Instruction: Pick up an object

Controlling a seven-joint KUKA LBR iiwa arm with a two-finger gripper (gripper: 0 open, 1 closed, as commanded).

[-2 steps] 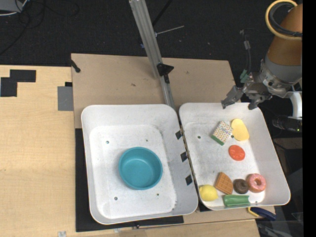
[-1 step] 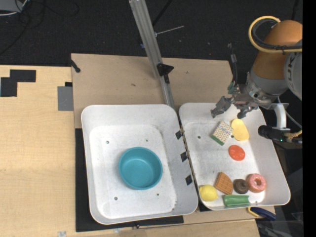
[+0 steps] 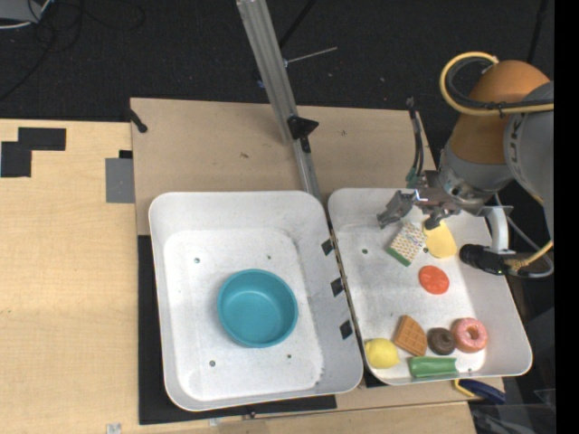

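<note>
Camera view, looking down at a slant, has the grey arm's two-finger gripper low over the far end of the right-hand shallow white bin. Its dark fingers look spread, with bin floor visible between them and nothing clamped, though the wrist hides part of the mechanism.

Taking the round red disc-shaped toy as the landmark: the small green-edged, speckled flat card-like piece lies up and to the left of it, just under the fingertips. The pale yellow rounded plastic block sits straight above the disc, close beside the card. Either one is the likeliest target, and both lie a little nearer the camera than the fingertips, slightly off their centreline.

Below the disc, along the bin's near edge, lie a tan waffle-patterned square, a brown ring doughnut, a pink ring doughnut, a yellow lemon-shaped toy and a green oblong block. Well to the disc's left, the second white bin holds a teal plastic bowl.

The risks, as I judge them: the card lies thin and flat, so closing fingers may slide over it. The yellow block crowding it could be nudged aside or wedge one finger. Closing from the present offset may also catch only an edge, letting the piece slip out on the lift.
</note>
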